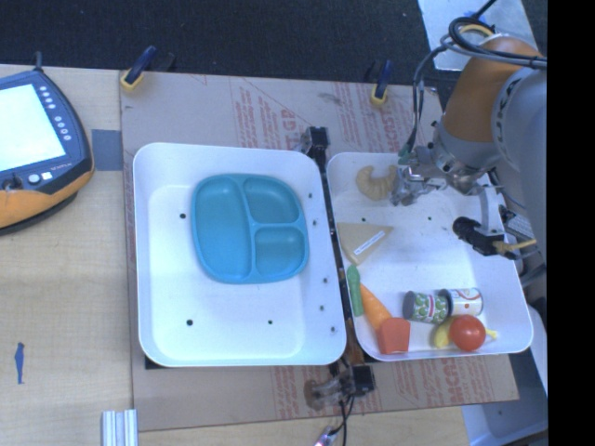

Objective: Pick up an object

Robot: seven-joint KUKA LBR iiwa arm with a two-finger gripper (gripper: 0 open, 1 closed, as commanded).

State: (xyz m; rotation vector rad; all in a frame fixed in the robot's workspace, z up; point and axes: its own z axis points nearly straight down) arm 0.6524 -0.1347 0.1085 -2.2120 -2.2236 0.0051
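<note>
My gripper [407, 190] hangs low over the far part of the right bin [437, 254], right beside a tan curved pastry [374, 182] and just to its right. The view does not make clear whether it touches the pastry. A pale sandwich wedge [363, 240] lies nearer the bin's left wall. Along the near side lie a green stick [354, 289], an orange carrot [374, 305], a red cube [393, 335], a small labelled can on its side [442, 304], a red tomato [468, 333] and a small yellow piece [441, 338].
The left bin [167, 323] holds a blue divided plate [251, 228]. A control tablet [33, 147] lies on the bench at the far left. Clamps [139, 66] grip the board's far edge. A black part [474, 235] of the arm reaches over the right bin's right side.
</note>
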